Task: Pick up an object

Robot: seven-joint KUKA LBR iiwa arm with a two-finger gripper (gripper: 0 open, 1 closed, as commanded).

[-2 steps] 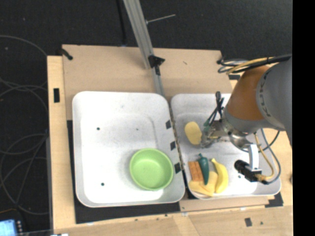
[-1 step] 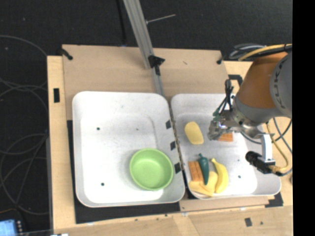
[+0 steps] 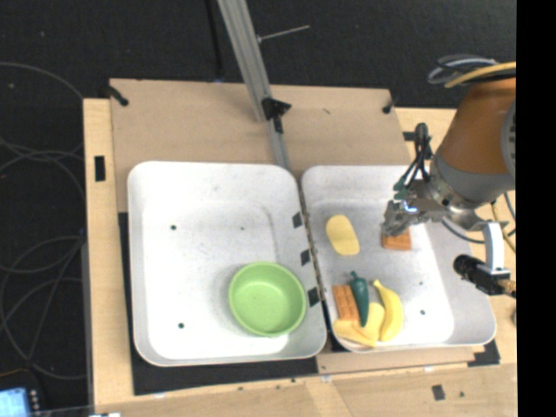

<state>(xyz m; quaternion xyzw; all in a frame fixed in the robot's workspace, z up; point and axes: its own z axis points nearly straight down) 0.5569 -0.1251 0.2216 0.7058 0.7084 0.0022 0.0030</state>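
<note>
My gripper hangs low in the right bin, directly over a small orange block, its tips touching or nearly touching the block's top. A yellow oval piece lies to its left near the bin's middle. At the bin's front lie a yellow banana, a green pepper and an orange carrot-like piece, bunched together. A green bowl sits at the front right of the left bin.
A slanted metal pole rises from behind the bins where they meet. The wooden bench edge frames both bins. Bare white floor lies at the back of the left bin and the right bin's front right corner.
</note>
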